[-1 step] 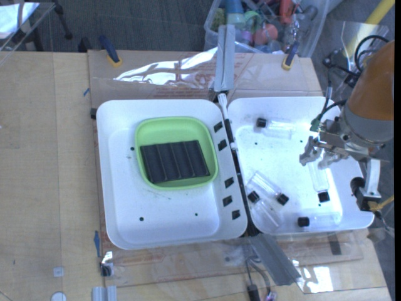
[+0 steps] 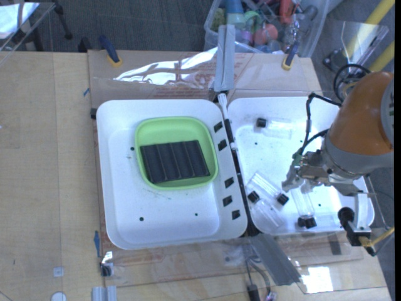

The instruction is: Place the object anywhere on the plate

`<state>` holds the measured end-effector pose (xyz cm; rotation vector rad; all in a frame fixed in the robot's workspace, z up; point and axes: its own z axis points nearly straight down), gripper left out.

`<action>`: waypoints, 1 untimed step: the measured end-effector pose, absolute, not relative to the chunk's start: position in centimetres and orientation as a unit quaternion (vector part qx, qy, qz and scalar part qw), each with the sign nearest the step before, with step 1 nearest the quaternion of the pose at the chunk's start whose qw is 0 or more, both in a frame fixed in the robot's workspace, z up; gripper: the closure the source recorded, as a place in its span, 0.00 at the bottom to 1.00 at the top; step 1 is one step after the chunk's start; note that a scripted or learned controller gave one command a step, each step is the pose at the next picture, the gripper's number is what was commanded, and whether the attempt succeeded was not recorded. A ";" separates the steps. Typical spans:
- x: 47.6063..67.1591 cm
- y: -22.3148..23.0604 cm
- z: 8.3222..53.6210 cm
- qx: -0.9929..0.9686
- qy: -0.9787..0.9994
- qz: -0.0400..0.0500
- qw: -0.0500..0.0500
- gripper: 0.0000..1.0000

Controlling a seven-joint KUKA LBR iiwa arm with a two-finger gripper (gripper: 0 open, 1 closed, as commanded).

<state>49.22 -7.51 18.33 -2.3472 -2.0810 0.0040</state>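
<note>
Behind both bins sits a toy-filled tub; end effector, grip state unclear, hovers among clear pieces.

Camera view: single fixed camera, mounted above the bench, looking down at a slant. Moderate distance; frames both white bins whole, side by side. Arm enters from the frame's right edge. Floor clutter along the top.

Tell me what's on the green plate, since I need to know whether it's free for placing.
A dark ribbed rectangular slab lies on the green plate, covering most of its floor. Whatever lies under the slab is hidden; a green margin shows around it.
</note>
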 end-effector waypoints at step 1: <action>49.2 -7.6 18.4 -0.748 -0.663 0.001 0.002 0.00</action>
